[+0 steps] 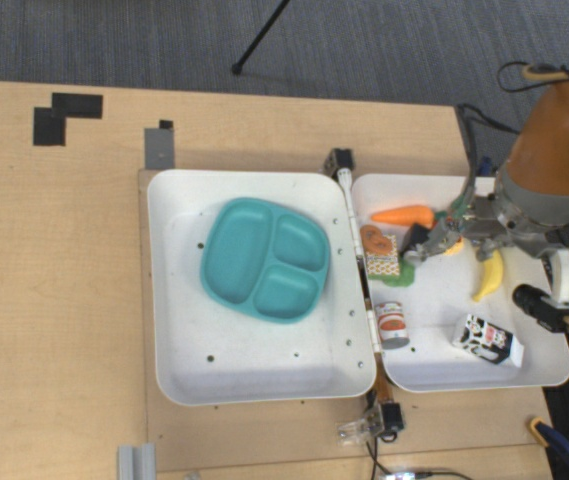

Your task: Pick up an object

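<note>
Carrot (402, 215), one, orange and tapered, lay in the right bin (554, 368) with one banana (488, 276), one can (392, 325) and one carton (487, 339). One teal tray (264, 259) sat in the left bin (179, 368). Whether the claw (426, 245) was open, I could not tell.

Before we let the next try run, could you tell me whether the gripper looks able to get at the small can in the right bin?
Probably yes: the can lies apart from the other items, close to the bin's left wall, with the gripper just above it.
</note>
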Available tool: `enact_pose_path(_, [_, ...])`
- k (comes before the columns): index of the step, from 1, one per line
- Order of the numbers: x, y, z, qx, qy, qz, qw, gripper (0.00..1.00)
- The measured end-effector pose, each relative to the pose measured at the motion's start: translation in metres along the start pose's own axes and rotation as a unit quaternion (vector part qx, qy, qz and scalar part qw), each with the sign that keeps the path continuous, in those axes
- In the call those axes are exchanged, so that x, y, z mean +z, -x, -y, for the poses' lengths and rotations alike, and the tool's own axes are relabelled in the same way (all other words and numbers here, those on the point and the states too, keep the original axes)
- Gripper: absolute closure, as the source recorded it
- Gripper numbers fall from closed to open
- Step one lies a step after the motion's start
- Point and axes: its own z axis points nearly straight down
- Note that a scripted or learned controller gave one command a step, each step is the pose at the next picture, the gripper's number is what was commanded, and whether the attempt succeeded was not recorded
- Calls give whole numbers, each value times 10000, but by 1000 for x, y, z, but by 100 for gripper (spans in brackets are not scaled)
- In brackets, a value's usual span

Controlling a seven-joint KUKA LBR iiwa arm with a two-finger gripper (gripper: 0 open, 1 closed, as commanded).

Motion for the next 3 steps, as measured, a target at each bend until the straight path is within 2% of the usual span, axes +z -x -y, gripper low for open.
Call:
enact_pose_path(1, [83,94,19,20,-13,6,10000,0])
enact_pose_path(2, [115,102,-28,-6,23,0,10000,0])
enact_pose_path(3, [103,103,-30,-15,53,15,10000,100])
